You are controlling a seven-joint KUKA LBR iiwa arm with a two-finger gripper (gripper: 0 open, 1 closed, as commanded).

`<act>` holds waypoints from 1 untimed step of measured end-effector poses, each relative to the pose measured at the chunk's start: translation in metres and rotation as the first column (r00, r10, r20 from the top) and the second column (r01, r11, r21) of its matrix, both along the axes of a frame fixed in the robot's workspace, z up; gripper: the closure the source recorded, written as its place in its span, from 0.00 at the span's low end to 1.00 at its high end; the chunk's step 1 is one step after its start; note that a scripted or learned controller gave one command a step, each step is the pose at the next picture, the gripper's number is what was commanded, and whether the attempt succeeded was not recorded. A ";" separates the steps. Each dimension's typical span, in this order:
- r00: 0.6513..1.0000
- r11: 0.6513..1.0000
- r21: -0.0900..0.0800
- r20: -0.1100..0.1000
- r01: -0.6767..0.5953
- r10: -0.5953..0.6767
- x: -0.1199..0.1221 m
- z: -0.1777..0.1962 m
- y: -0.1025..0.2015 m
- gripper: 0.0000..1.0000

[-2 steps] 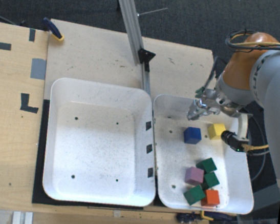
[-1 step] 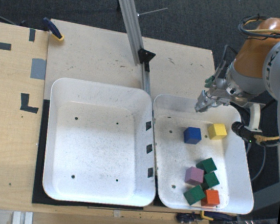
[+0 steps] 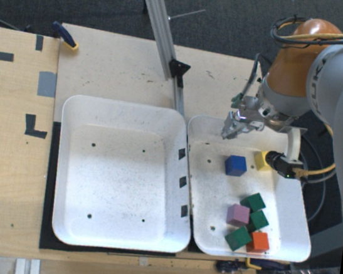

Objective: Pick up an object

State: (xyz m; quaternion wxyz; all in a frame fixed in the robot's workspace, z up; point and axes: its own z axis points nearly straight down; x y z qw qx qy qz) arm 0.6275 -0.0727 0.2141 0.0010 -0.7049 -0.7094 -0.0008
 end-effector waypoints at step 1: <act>1.000 1.000 0.000 -0.002 -0.001 0.001 -0.023 0.004 0.060 1.00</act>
